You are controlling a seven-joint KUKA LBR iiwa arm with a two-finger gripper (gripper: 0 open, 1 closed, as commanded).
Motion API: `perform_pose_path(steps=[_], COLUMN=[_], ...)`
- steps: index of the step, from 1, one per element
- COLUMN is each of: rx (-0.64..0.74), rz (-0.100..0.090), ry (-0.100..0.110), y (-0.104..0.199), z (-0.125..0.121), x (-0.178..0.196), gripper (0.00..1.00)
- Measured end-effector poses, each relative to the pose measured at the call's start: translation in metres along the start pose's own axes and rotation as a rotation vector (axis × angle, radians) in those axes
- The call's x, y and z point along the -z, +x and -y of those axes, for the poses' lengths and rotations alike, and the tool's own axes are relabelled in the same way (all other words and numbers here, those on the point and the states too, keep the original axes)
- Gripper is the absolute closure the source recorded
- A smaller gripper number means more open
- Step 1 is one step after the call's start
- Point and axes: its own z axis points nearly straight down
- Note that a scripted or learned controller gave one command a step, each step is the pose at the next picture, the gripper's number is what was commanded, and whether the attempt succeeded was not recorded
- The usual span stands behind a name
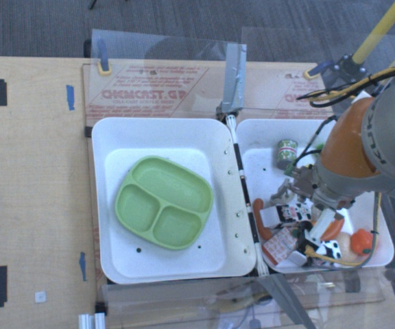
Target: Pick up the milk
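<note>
The arm (pixel 362 142) comes in from the right and bends down over the right bin (pixel 252 157), its orange band sitting above the wrist. The jaws (pixel 295 196) are low inside that bin, right over a cluster of small items; whether they are released or clenched cannot be told, since the wrist and the clutter hide the tips. The milk (pixel 295 212), a small carton with black-and-white cow patches, lies just below the jaws near the middle of the right bin, touching or nearly touching them; nothing shows it gripped. A second cow-patterned piece (pixel 328 251) lies lower right of it, near the bin's front wall. A green-labelled can (pixel 286 153) stands toward the back of the bin, apart from the heap. An orange, carrot-like piece (pixel 332 227) rests tilted beside the milk, and a round orange-red item (pixel 362 240) sits near the right wall. A red-and-white packet (pixel 277 247) lies at the front left of the bin, and a thin reddish stick (pixel 258 218) runs along its left wall. The left bin (pixel 108 204) holds a green divided plate (pixel 164 201), flat and slightly turned, with three compartments. Both bins sit side by side, touching, on the bench (pixel 26 184).
</note>
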Motion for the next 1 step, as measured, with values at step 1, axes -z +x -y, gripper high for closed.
perform_pose_path(steps=[1], rx=[-0.004], rz=[0.0], ry=[-0.009], y=[-0.0003], z=[-0.0029], x=[0.0113], gripper=[1.0])
